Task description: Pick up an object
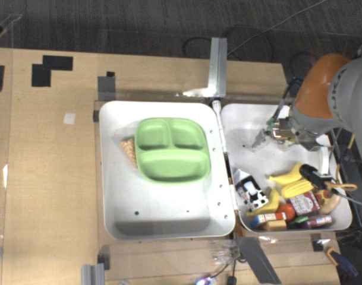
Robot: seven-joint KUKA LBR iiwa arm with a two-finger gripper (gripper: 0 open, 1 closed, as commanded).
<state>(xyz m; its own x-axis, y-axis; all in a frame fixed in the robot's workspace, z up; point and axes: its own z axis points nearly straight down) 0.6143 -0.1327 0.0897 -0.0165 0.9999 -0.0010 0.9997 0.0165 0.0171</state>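
Pincer [274, 132] over right bin's [243, 123] bare half.

Both white bins [115, 212] are seen as smooth, slightly glossy plastic. The green divided plate [171, 149] looks matt plastic. The bench [44, 177] is seen as pale, matt wood. Left of the jaws, a brushed metal bar [219, 64] is seen.
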